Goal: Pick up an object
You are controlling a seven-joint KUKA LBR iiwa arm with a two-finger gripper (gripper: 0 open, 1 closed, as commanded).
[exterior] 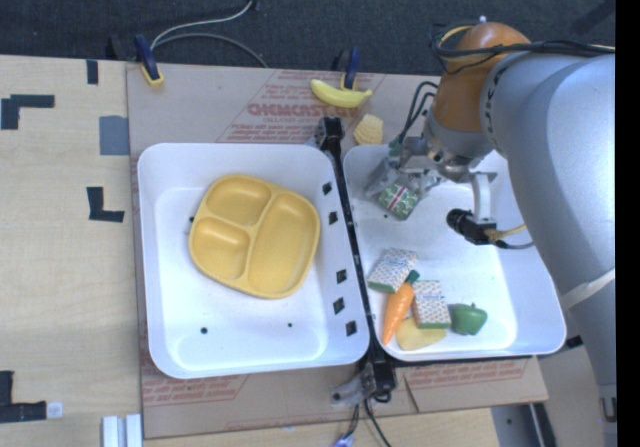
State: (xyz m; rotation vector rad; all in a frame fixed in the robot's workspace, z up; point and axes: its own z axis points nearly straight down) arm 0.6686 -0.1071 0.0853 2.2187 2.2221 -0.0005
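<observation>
1. Nearest the camera, at the front of the right bin (530, 335), lies a small heap: an orange carrot (399, 306), a green pepper (467, 318), a pale yellow piece (418, 338) and two patterned packets (394, 268).
2. The left bin (160, 265) holds a yellow divided plate (254, 234) with three compartments.
3. Deeper in the right bin, the gripper (402, 183) hangs over a crumpled packet (398, 199) with a green and red print, touching or just above it; whether its fingers are spread or closed on the packet cannot be told.
4. Behind the bins, a banana (340, 93) and a pale yellow block (369, 129) lie on brown cardboard (250, 105) printed in red with "CHEMCAST".
5. The cardboard rests on a light wooden bench (60, 235); dark carpet lies beyond.
</observation>
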